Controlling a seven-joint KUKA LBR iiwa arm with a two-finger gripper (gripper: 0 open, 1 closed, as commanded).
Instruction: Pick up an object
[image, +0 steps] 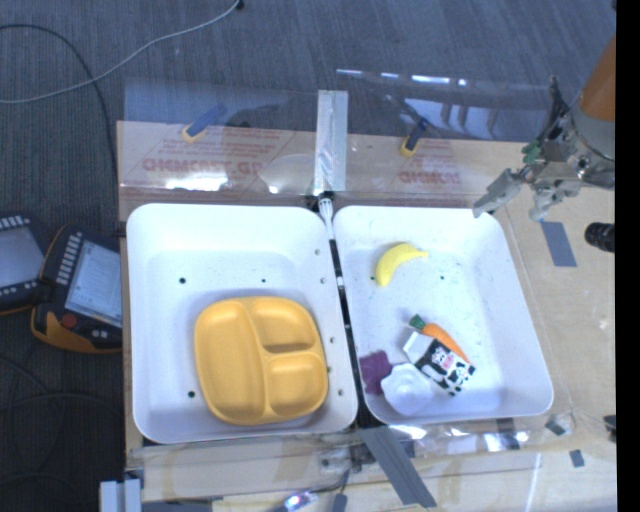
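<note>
Yellow banana (398, 262) lies in the upper part of the right bin (520, 300), well apart from a carrot (440, 336), a black-and-white carton (441, 363), a purple piece (374, 371) and a white cup (405, 390) bunched near the bin's lower edge. Left bin (160, 260) holds a yellow divided plate (261, 357). Gripper (515, 195) hangs above the right bin's upper right corner, fingers spread, nothing between them.
</note>
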